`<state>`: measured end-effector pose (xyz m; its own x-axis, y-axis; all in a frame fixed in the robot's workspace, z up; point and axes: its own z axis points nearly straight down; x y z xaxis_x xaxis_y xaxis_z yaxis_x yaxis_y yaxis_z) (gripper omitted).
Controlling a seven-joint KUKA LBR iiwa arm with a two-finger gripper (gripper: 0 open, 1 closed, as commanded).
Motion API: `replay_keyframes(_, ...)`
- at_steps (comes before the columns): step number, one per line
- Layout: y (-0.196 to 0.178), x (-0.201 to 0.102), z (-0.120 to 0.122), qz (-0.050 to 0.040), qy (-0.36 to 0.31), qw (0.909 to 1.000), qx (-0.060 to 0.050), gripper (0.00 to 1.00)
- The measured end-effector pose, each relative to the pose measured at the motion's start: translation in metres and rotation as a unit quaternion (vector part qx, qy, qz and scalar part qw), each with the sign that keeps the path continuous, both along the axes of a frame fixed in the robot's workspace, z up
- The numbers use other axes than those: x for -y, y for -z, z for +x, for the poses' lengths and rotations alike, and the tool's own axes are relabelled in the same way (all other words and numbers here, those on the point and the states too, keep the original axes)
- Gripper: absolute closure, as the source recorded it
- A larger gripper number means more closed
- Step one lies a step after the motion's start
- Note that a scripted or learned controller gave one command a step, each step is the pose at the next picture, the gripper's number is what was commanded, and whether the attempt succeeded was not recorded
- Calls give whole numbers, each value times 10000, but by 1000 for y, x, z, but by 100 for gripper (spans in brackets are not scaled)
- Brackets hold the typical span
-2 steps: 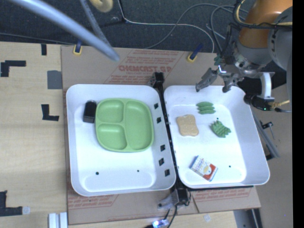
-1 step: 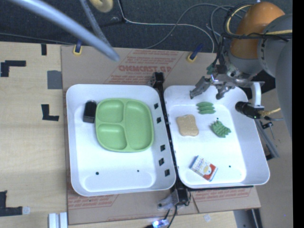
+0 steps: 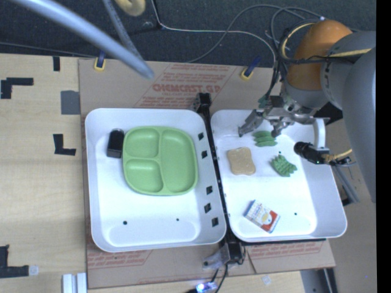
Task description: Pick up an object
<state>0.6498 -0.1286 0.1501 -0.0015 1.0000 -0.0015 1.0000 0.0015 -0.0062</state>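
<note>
Sitting nearest in the right bin [image 3: 324, 221] is a small box [image 3: 262, 217]. Farther back are lying a tan sponge [image 3: 241, 161] and a green toy [image 3: 283, 165]. The gripper [image 3: 263, 126] is hanging wide open, just over another green piece [image 3: 264, 140].

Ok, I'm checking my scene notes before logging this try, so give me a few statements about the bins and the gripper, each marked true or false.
1. The green divided plate lies in the left bin. True.
2. The tan slice lies on the plate. False: it lies on the right bin's floor.
3. The gripper hangs above the green piece near the right bin's far wall. True.
4. The small red and white box sits beside the black object. False: they are in different bins.
</note>
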Motion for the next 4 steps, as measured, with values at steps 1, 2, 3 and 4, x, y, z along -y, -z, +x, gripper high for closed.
replay_keyframes(1, -13, -1, 2, 0, -11, 10000, 22, 100)
replay_keyframes(2, -71, 1, -6, 6, 3, 10000, 47, 100)
replay_keyframes(3, -92, 0, -6, 9, 1, 10000, 38, 100)
replay_keyframes(4, -81, -50, -19, 13, -17, 10000, 20, 100)
